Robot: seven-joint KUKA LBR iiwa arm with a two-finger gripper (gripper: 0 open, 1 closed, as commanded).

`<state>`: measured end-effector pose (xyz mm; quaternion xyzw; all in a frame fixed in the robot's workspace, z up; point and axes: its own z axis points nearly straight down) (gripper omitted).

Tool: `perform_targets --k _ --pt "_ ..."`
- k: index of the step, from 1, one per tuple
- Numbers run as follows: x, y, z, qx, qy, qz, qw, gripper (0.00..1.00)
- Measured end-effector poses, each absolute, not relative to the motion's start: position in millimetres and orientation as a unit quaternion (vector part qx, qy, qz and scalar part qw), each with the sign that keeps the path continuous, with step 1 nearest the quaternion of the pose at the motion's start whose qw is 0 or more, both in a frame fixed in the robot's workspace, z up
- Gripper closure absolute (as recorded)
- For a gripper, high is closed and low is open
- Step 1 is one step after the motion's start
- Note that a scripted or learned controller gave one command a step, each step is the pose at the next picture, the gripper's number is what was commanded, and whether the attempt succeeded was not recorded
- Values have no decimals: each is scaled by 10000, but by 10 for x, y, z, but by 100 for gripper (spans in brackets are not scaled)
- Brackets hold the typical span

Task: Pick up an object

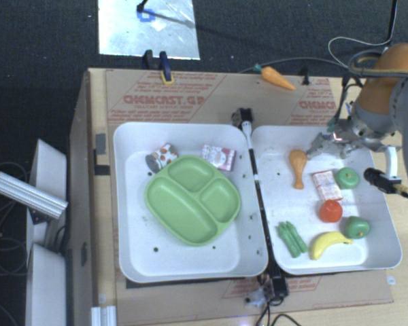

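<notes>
My gripper [334, 143] hangs over the far edge of the right bin [381, 250], below the grey wrist and orange band. Just left of and below it lies a tan drumstick [298, 167]. A red-and-white packet [325, 184] and a green apple [347, 177] lie slightly nearer the camera. Further forward are a red tomato [330, 211], a green pepper [357, 227], a yellow banana [330, 243] and green beans [291, 238]. I see nothing held by the gripper.
The left bin [132, 250] holds a green divided plate [192, 199], a small can [162, 158] and a red-white packet [218, 156]. An orange carrot [279, 79] lies on the cardboard behind the bins. A black part [384, 180] juts over the right bin's right rim.
</notes>
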<state>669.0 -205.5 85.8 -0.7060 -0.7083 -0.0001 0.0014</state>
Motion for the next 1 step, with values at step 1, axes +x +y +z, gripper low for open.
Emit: perform_targets --k 1 --pt "6693 -1835 850 -7053 -7089 -9 -12 0"
